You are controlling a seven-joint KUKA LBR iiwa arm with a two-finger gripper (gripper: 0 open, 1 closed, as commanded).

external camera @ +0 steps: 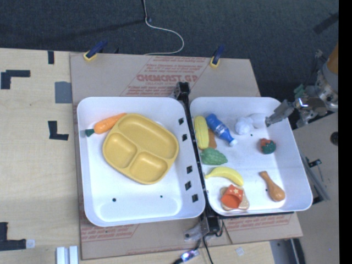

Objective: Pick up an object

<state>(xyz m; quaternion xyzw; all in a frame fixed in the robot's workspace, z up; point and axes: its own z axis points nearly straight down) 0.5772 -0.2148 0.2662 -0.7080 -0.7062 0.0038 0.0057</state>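
Gripper: metal two-finger gripper (276, 116) sits over the upper right rim of the right shallow white plastic bin (300, 164); whether its parts are apart or together cannot be told from this view, and nothing shows between them.
Arm: grey arm (322, 95) comes in from the right edge, just outside the right bin.
Right bin contents: yellow corn cob (201, 132) along the left wall, touching a blue plastic bottle with a white cap (220, 129); a white rounded lump (243, 126) near the gripper; a small red and green round fruit (267, 146) below it; a green leafy piece (213, 157); a yellow banana (225, 174); a red and orange block (234, 197) at the bottom; a tan drumstick (272, 186) by the right wall.
Left bin: the left shallow white plastic bin (93, 202) bears a yellow three-compartment plastic tray (140, 147), with an orange carrot (107, 124) touching its upper left edge.
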